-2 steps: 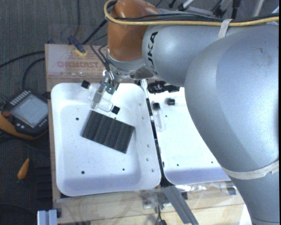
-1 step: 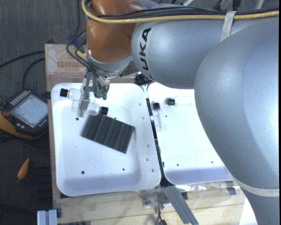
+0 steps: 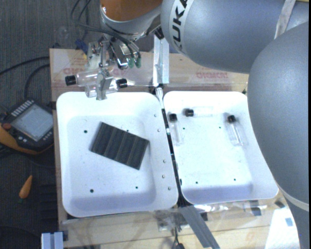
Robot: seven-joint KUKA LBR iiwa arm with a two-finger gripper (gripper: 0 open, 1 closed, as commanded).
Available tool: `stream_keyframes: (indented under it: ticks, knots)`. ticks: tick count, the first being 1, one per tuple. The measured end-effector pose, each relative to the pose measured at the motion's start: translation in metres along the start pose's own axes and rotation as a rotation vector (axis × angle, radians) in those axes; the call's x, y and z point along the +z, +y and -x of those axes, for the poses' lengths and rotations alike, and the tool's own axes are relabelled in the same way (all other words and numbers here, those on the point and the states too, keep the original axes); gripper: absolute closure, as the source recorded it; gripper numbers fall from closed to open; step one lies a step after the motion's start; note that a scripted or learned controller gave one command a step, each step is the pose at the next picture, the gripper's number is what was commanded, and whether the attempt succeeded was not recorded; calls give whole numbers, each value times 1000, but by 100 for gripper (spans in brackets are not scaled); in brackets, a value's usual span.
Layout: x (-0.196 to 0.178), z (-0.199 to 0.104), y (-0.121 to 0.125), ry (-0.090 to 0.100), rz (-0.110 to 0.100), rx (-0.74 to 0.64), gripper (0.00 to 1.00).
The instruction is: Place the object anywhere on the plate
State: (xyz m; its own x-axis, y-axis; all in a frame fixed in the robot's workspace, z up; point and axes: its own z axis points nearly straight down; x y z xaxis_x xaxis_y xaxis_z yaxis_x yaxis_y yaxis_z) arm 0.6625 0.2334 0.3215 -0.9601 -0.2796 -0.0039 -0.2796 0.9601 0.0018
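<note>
The big grey arm [image 3: 280, 87] looms over the right bin; its gripper [image 3: 101, 90] at eleven o'clock pinches a clear black-capped tube [image 3: 93, 78], raised for carrying toward the dark ridged rectangular plate [image 3: 119, 146]

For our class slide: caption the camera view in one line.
KUKA arm's pincer above left bin's far rim; dark ridged plate inside.

Arm [image 3: 233, 25]: smooth grey shell w/ soft sheen, prob. painted metal; orange band [image 3: 127, 1] glossy. Gripper [image 3: 101, 84]: clear glossy plastic parts + bare metal. Below the jaws, left bin [image 3: 72, 139]: smooth white plastic, semi-matt. In it, dark plate [image 3: 119, 145]: matt black, ribbed, rubber-like. Right bin [image 3: 217, 170]: same white plastic; the tubes [image 3: 236, 134] in it are clear, shiny, w/ black caps. Bench [image 3: 59, 66]: rough pale wood.
</note>
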Motion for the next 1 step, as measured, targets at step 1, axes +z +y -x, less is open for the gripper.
stream_keyframes:
  ticks: [1]
  knots:
    - [-113,5,-6,-1,1,-385,100]
